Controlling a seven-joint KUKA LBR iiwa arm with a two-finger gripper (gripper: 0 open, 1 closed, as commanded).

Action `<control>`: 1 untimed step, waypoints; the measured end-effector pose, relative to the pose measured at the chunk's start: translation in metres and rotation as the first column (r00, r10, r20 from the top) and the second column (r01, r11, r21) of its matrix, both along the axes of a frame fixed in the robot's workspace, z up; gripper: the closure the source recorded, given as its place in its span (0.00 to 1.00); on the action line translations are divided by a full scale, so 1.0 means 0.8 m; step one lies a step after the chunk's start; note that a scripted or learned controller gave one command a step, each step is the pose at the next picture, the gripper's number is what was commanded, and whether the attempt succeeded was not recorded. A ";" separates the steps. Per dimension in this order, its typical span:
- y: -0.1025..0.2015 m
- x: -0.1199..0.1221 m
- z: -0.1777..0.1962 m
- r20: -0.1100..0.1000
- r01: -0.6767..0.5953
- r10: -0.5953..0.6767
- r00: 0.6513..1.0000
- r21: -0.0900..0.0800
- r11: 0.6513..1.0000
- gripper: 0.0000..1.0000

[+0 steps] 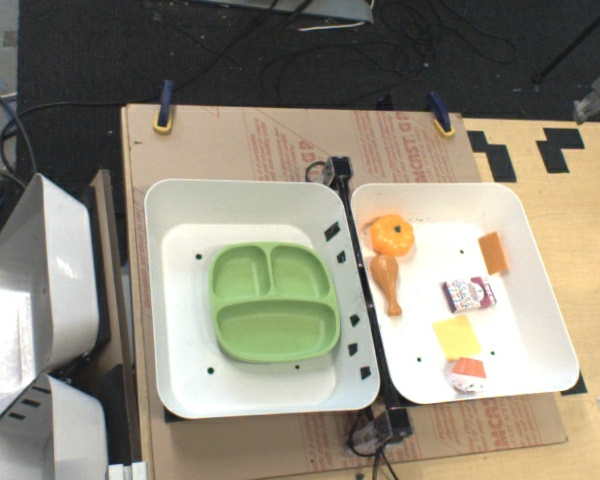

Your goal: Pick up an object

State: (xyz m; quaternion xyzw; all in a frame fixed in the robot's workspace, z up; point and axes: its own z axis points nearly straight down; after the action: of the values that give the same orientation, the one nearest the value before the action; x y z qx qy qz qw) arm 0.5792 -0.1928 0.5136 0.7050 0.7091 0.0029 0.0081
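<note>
Beside drumstick [386, 282], orange pumpkin [391, 235]

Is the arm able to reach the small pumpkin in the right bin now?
Probably yes. The orange pumpkin sits uncovered near the left wall of the right bin; only the drumstick touches it from below.

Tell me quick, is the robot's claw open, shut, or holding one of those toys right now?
Gripper: cannot be told from this camera view. The toys, among them the orange pumpkin and the chicken drumstick, lie loose in the right bin.
</note>
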 end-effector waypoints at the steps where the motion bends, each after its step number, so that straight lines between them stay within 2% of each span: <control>1: 0.008 -0.034 -0.169 -0.028 0.008 -0.008 1.000 0.010 1.000 0.00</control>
State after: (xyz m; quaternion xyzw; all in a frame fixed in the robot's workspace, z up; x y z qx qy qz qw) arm 0.5524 -0.1861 0.3787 0.7080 0.7062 -0.0032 -0.0054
